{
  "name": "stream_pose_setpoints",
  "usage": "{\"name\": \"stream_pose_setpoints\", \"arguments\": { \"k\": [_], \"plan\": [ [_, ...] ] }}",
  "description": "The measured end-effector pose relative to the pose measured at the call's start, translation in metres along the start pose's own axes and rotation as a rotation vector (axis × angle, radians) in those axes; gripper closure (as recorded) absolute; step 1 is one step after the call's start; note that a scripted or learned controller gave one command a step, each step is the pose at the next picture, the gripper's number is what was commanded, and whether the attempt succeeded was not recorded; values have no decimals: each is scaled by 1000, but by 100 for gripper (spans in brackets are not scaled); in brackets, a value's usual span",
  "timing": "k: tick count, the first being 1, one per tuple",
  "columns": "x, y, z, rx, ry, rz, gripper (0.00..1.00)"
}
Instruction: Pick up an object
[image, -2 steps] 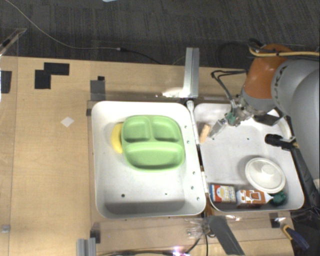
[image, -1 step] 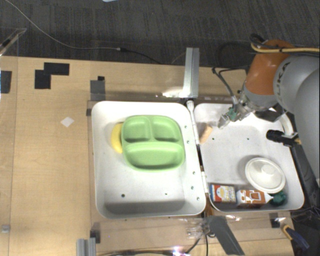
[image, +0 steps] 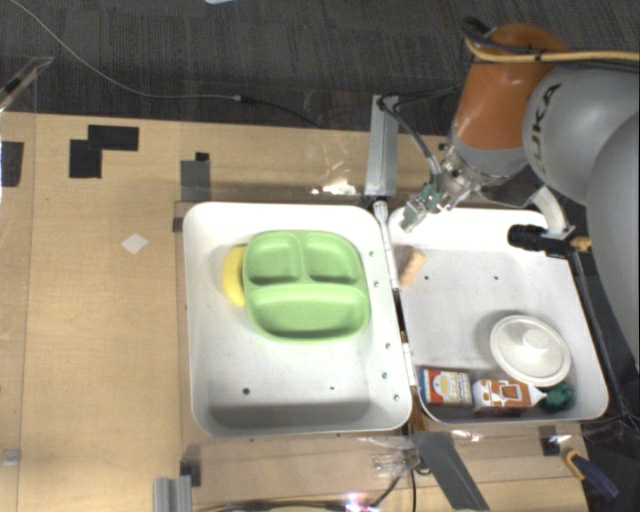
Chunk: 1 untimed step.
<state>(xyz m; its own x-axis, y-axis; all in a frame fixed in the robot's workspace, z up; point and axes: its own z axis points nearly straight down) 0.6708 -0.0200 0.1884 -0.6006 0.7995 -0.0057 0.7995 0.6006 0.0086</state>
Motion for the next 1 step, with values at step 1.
{"name": "stream_pose_setpoints", "arguments": {
  "k": [1],
  "plan": [
    [26, -10, -106, 1, 0, 203, 100]
  ]
}}
